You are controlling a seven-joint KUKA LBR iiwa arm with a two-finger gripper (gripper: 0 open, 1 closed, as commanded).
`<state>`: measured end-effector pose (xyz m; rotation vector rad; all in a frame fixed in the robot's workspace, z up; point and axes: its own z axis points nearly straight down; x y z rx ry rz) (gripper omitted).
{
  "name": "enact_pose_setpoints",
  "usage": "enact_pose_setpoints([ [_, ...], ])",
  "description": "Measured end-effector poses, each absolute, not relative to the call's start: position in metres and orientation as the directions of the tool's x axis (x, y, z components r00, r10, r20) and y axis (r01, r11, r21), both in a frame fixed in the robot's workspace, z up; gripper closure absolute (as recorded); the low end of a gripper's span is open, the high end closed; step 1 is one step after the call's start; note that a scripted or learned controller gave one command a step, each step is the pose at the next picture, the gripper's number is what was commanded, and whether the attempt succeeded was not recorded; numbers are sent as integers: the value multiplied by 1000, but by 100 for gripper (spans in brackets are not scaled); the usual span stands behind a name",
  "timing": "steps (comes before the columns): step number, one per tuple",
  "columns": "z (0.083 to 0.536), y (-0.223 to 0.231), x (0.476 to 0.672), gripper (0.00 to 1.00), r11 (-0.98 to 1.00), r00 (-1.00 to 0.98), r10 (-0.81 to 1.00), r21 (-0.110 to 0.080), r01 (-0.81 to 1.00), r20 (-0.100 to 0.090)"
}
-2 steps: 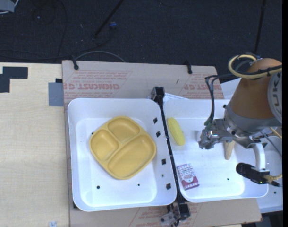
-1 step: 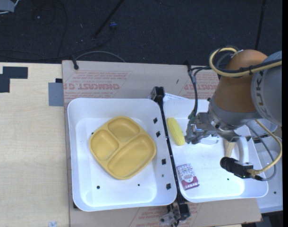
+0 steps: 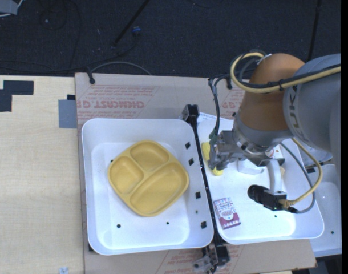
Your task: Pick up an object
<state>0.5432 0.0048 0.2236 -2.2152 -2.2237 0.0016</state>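
Camera view, looking down at a slant on a table (image 3: 31,170) that carries two shallow white bins side by side. The left bin (image 3: 105,233) holds a yellow divided plate (image 3: 148,177) with three compartments, lying flat near the bin's middle, turned at an angle to the bin walls.

The right bin (image 3: 288,224) sits just beside the left one, the two walls touching along a dark seam. A grey arm (image 3: 314,104) with an orange band (image 3: 271,93) above the wrist reaches in from 3 o'clock and hangs over the upper half of this bin. Its jaws (image 3: 219,156) are low over the bin's left side, close to the shared wall. Whether they are apart or together cannot be told, since the wrist body covers them.

A small yellow object (image 3: 207,151) lies right at the jaws, on their 9 o'clock side, partly hidden beneath them; whether it is gripped cannot be told. A small red and white packet (image 3: 226,212) lies flat on the bin floor at 6 o'clock from the jaws, well apart from them. A black cable connector (image 3: 264,197) with a yellow hose hangs at 4 o'clock from the jaws.
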Motion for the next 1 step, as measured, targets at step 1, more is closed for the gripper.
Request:
enact_pose_setpoints([
  [1, 234, 53, 552, 100, 4, -4, 1000, -3, 1000, 1],
])
